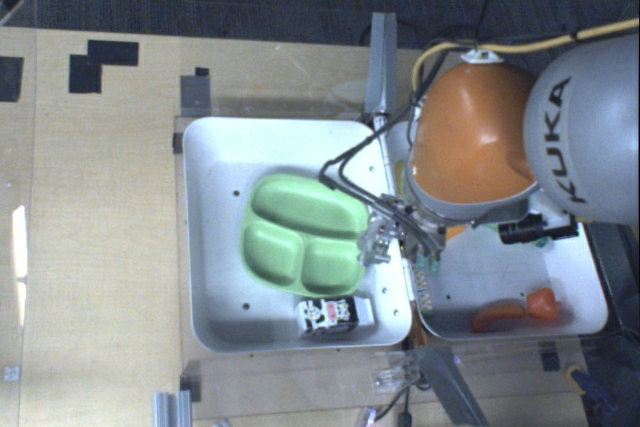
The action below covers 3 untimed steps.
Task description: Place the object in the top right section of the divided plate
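A light green divided plate (300,235) lies in the left white bin (215,215), with one long section at the top and two smaller ones below. My gripper (380,241) hangs at the plate's right edge, over the bin's right side. It is small and partly lost among cables, and I see nothing clearly held in it. A small black-and-white carton (330,313) lies just below the plate near the bin's front wall. The grey arm with its orange band (470,140) covers much of the right bin.
The right bin (590,315) holds a long red object (498,317) and a rounder orange-red one (542,303) near its front wall. A black cable (345,165) loops from the wrist over the plate's upper right. A metal post (381,65) stands behind the two bins.
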{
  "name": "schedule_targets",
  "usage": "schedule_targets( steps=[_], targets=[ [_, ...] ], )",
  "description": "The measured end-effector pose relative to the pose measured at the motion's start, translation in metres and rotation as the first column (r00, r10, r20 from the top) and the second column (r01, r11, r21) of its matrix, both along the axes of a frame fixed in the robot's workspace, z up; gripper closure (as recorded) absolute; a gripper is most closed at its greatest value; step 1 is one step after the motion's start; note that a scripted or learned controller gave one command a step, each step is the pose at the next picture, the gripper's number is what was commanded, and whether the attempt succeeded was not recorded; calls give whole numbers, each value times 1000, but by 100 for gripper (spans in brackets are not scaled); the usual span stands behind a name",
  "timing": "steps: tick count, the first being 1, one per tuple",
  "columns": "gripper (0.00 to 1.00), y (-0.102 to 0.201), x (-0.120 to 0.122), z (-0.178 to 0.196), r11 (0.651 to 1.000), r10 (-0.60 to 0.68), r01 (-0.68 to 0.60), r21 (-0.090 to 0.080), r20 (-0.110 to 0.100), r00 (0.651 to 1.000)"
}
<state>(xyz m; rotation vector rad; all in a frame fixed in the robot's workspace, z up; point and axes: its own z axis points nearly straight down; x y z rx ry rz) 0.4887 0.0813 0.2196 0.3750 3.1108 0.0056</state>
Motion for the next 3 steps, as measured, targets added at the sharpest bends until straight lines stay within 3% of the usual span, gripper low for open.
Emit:
schedule_targets(
  steps=[1, 2, 3],
  targets=[
    [100, -65, 1, 6, 940, 342, -342, -5, 2, 940],
    [100, -124, 5, -5, 902, 431, -431, -6, 0, 902],
    [100, -6, 74, 25, 955, 298, -298, -3, 2, 955]
  ],
)
